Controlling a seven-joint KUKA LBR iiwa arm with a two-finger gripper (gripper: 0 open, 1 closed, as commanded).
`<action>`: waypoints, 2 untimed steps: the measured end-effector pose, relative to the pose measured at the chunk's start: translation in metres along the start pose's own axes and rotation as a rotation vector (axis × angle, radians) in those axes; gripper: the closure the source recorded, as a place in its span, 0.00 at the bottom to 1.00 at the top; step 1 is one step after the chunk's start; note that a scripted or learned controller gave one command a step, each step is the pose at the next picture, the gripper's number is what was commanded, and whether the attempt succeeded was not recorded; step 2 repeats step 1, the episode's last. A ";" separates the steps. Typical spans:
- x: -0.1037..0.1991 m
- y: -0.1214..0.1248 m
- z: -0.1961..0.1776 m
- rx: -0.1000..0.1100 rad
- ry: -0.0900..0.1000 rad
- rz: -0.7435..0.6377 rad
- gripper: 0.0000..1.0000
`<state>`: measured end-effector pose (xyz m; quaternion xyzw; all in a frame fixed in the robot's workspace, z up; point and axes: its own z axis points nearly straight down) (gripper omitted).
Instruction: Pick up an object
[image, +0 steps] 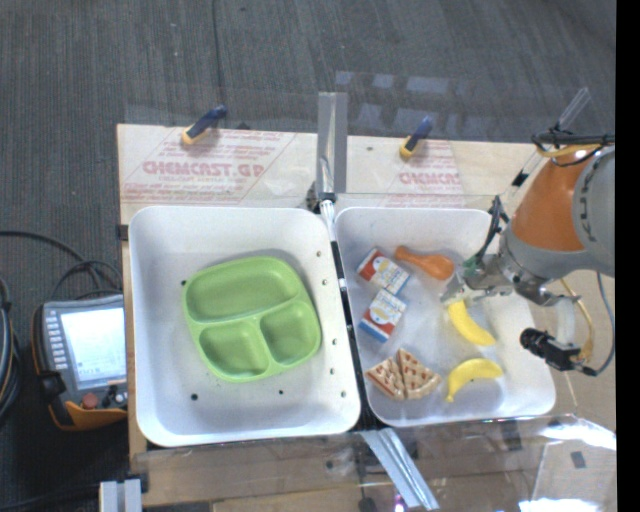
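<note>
Gripper (470, 283), state not discernible, sits low in the right bin (520, 405) just above your upper banana (469, 324) near the bench's right edge: likely light, smooth, curved; pinch mid-body.

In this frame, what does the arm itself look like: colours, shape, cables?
The arm has a rounded grey body with a wide orange band above the wrist. Thin dark cables run along it near the band, and a looped cable hangs by a small black fitting at its lower side. The gripper is a compact metallic grey and dark part; its finer detail is too small to tell.
</note>
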<state>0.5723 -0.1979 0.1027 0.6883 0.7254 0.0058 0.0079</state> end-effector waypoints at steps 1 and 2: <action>0.040 0.063 -0.116 0.020 0.000 0.052 1.00; 0.040 0.063 -0.116 0.020 0.000 0.052 1.00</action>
